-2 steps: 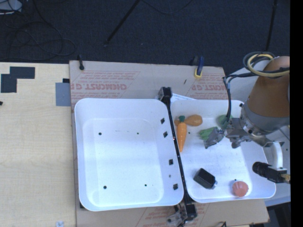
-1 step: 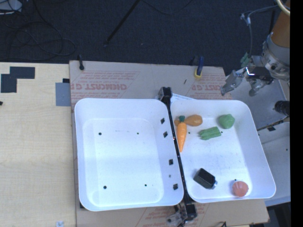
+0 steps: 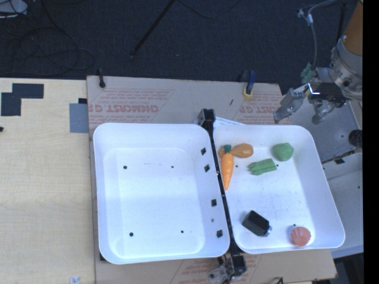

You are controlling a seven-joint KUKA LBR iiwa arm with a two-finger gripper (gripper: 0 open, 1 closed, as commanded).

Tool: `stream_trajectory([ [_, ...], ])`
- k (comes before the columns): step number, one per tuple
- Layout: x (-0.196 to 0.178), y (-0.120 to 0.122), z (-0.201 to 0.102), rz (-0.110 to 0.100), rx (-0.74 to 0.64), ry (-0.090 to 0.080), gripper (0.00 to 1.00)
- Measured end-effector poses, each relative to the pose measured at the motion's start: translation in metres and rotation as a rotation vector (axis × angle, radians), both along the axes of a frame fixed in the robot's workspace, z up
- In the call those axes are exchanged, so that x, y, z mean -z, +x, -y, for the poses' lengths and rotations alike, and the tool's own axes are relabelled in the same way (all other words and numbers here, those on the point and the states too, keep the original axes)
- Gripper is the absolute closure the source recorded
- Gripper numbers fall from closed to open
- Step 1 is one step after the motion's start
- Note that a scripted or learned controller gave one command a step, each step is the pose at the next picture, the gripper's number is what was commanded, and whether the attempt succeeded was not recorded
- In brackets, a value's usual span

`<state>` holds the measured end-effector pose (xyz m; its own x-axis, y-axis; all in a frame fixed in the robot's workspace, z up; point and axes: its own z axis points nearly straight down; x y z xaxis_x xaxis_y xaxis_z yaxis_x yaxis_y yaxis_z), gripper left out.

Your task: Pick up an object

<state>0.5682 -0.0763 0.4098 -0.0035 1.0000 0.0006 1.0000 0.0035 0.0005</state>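
The gripper (image 3: 302,104) hung above the far right corner of the right bin (image 3: 324,176), its fingers spread apart with nothing between them. The nearest candidate, a rounded green toy (image 3: 283,151), lay in the bin just below and slightly left of it. A green pod-like piece (image 3: 262,167) lay beside that, its long axis running roughly left-right.

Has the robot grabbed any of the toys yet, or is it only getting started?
Only getting started. Nothing looks picked up: the carrot, orange piece, two green pieces, black block and pink ball all lie in the right bin. The gripper hangs above that bin's far right corner with nothing between its fingers. Reaching down, gripping and lifting are all left.
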Motion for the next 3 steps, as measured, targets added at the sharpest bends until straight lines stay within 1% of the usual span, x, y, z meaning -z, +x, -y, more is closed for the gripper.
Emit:
stream_trajectory([
  [1,-0.058,-0.029,-0.112,0.002,-0.006,0.001,0.0],
  [2,-0.092,-0.013,-0.157,0.001,-0.001,0.0,0.0],
  [3,-0.118,0.003,-0.213,-0.001,-0.001,0.0,0.0],
])
